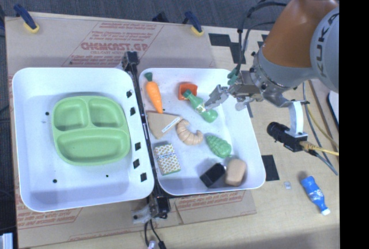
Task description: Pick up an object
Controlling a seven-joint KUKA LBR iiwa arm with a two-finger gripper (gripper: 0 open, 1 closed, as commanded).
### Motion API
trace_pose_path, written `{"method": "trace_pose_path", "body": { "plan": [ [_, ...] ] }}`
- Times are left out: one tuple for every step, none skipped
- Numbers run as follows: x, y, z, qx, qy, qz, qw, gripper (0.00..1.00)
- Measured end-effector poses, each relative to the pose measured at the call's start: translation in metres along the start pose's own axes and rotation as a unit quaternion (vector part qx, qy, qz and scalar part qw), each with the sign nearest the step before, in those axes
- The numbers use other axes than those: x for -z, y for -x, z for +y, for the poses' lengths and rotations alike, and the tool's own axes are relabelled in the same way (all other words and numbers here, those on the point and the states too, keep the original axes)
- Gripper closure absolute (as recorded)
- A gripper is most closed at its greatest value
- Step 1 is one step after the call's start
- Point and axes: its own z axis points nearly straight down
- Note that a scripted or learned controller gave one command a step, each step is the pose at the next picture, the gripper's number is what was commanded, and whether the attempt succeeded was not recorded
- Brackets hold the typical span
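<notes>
Right bin [249, 144]: nine items are held.
- Carrot [153, 94], at 10 o'clock, just beside the divider between the bins.
- Red piece [187, 90], at 12 o'clock.
- Green bottle [202, 107], just below the red piece, slanted toward 4 o'clock.
- Wedge [161, 123], tan, at 9 o'clock.
- Croissant [189, 134], at centre, just beside the wedge.
- Green cone [219, 146], ridged, at 4 o'clock.
- Packet [166, 159], patterned, at 7 o'clock.
- Black block [213, 174] and tan loaf [236, 172], touching, at 5 o'clock.

Left bin [23, 144]: one green tray [90, 129] with three compartments is held at centre.

Gripper [218, 96]: seen over the right bin at 1 o'clock, close to the upper end of the green bottle. The fingers appear parted; nothing is seen gripped between them. Whether the bottle is touched cannot be told.

Bench, outside the bins: a blue bottle [315, 193] is laid at 4 o'clock, well apart.
</notes>
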Motion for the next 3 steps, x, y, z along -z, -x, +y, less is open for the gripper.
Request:
{"method": "trace_pose_path", "body": {
  "plan": [
    [-0.114, -0.036, 0.055, 0.033, -0.002, 0.0, 0.9995, 0.0],
    [-0.189, 0.029, 0.107, -0.034, 0.0, 0.0, 0.9994, 0.0],
    [-0.178, 0.028, 0.108, -0.031, 0.0, 0.0, 0.9995, 1.0]
  ]
}}
